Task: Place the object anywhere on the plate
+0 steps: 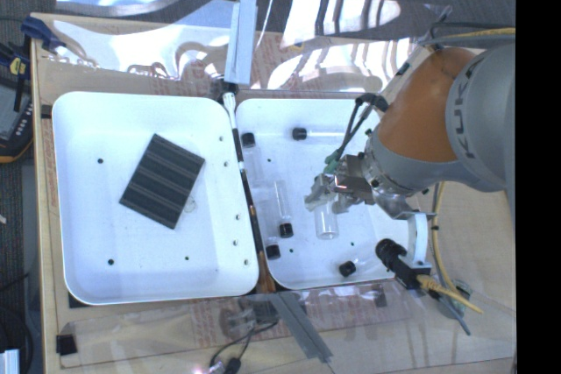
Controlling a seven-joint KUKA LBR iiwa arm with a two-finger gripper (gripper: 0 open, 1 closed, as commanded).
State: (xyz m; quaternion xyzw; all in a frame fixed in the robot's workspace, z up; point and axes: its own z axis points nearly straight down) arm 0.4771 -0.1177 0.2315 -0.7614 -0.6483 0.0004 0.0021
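Claw over right bin, grip state unclear; clear plastic tube beneath. Dark ribbed rectangular plate in left bin.

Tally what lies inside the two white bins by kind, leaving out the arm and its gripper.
Dark ribbed plate: 1, in the left bin
Clear tubes: 2, in the right bin
Small black pieces: 5, in the right bin
Total: 8

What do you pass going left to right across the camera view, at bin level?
Left bin → dark ribbed plate → right bin → clear tube → gripper → arm's orange band.
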